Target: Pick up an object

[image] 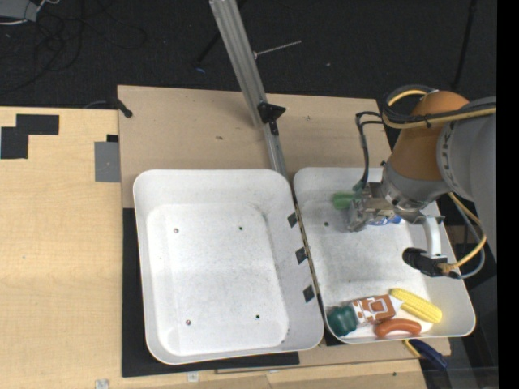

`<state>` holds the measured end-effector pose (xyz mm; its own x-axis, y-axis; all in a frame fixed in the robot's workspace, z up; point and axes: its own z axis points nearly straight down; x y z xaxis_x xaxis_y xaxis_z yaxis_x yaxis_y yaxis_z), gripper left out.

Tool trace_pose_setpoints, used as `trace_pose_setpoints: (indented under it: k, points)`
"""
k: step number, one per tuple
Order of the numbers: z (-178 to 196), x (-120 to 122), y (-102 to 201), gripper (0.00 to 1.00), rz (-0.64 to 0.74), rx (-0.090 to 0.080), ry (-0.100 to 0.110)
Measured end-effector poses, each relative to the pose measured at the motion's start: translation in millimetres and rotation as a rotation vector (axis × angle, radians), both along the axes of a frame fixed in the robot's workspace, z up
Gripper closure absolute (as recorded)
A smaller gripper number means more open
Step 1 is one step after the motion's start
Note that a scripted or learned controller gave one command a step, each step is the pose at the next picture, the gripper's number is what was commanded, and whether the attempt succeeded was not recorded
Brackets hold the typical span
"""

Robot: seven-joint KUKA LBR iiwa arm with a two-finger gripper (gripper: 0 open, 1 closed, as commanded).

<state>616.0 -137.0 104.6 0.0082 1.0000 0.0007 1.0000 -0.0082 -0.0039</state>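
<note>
Pincer (357,217) hangs low over the upper part of the right bin (357,286), a small green object (344,200) just beside its tip; whether that object sits between the fingers, and how far they are spread, I cannot tell. Well apart, toward the bin's near rim, lie a yellow corn cob (417,305), an orange sausage-shaped toy (397,328), a small red-and-white box (374,308) and a dark green piece (342,320). The green object is likely the nearest candidate.

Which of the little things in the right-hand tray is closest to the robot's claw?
The green thing, right beside the gripper near the tray's far end. The yellow corn, orange sausage and dark green piece all lie at the near edge.
</note>
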Motion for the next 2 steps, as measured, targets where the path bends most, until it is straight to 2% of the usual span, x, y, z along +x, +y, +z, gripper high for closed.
trace_pose_setpoints:
  k: [1, 2]
  points:
    - [64, 2, -3, 1.0, 0.002, -0.002, -0.008]
    - [110, 3, -4, 1.0, 0.009, -0.001, -0.007]
